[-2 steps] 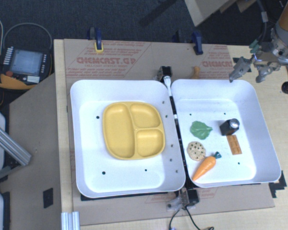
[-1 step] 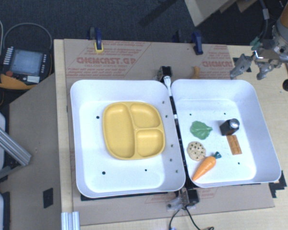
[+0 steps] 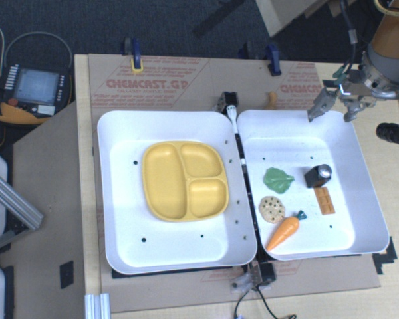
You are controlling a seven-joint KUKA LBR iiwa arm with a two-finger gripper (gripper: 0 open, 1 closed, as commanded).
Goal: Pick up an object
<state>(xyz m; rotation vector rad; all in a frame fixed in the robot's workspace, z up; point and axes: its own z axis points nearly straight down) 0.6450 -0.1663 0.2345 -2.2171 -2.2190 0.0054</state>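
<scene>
Above the far right corner of the right bin, the gripper hangs with its two fingers spread wide and nothing between them, well apart from every object below. By the look of things the task is barely begun: nothing is lifted, and the reach down, the closing of the fingers and the lift are all left to do. Any of the loose things could serve as the object to pick up, and all of them lie in the near half of the right bin. Counted, there are five: one green leaf-shaped piece, one black object with a silvery cap, one small brown block just beside it, one round cookie with dark spots, and one orange carrot lying aslant near the bin's front wall, close beside the cookie. Across the divide, the left bin bears one yellow tray with three compartments, sitting near its middle. That makes two white bins, one tray, five small things and one arm.
</scene>
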